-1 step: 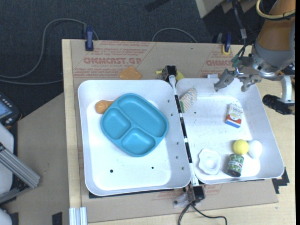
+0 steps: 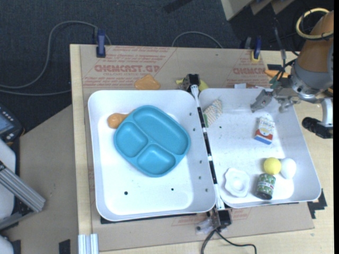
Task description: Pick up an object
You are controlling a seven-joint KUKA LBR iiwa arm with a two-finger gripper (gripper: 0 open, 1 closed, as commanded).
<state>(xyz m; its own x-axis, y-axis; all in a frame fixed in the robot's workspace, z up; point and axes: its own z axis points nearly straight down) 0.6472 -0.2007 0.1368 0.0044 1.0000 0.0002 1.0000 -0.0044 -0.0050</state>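
Note:
My gripper point(image 2: 273, 101) hangs over the far edge of the right bin point(image 2: 233, 142), its two grey fingers spread open with nothing between them. Just below it lies a small white carton with red and blue print point(image 2: 264, 129). At the bin's near end sit a yellow ball point(image 2: 272, 165), a white egg-shaped piece point(image 2: 288, 168), a green-labelled jar point(image 2: 265, 186) and a white fried-egg toy point(image 2: 236, 182). A striped beige piece point(image 2: 212, 112) leans at the bin's far left corner.
The left bin point(image 2: 132, 194) holds a blue divided plate point(image 2: 152, 140) and an orange lump point(image 2: 114, 120) by its far left side. An orange object point(image 2: 146, 82) and a yellow-black item point(image 2: 190, 81) rest on the board behind the bins.

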